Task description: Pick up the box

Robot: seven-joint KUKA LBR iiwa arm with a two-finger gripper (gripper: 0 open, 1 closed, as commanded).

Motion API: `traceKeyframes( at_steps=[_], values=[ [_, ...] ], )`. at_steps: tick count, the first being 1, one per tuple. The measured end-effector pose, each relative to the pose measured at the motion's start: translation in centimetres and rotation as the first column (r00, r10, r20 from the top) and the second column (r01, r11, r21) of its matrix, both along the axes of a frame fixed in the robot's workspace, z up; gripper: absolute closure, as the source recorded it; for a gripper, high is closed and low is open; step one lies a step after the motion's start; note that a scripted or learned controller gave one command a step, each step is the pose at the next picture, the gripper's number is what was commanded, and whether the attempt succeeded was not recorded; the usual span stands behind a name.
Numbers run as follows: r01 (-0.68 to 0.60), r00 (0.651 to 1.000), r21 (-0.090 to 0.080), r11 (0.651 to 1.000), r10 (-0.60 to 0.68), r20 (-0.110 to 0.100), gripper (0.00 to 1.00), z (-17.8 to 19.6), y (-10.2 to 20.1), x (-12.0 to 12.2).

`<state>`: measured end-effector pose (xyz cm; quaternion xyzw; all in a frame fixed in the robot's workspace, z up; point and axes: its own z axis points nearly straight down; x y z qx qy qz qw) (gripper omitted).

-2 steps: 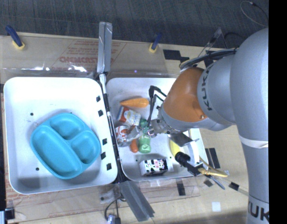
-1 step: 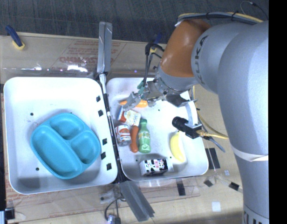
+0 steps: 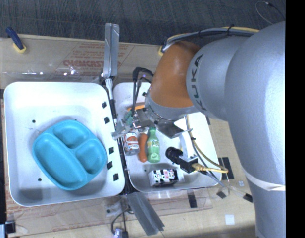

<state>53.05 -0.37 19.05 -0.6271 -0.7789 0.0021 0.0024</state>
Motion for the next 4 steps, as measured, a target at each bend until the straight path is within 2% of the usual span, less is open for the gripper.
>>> traceKeyframes(
  at_steps=[1, 2, 3, 4],
  values=[
    [-0.345, 0.938, 0.002, 0.938, 0.345, 0.0, 0.0, 0.0, 3.4, -5.5],
    [-0.349, 0.937, 0.002, 0.937, 0.349, -0.001, 1.0, 0.9, 3.4, -5.5],
    [-0.349, 0.937, 0.002, 0.937, 0.349, -0.001, 0.0, 0.9, 3.4, -5.5],
    [-0.368, 0.93, 0.001, 0.93, 0.368, 0.002, 0.0, -10.0, 15.6, -5.6]
  ],
)
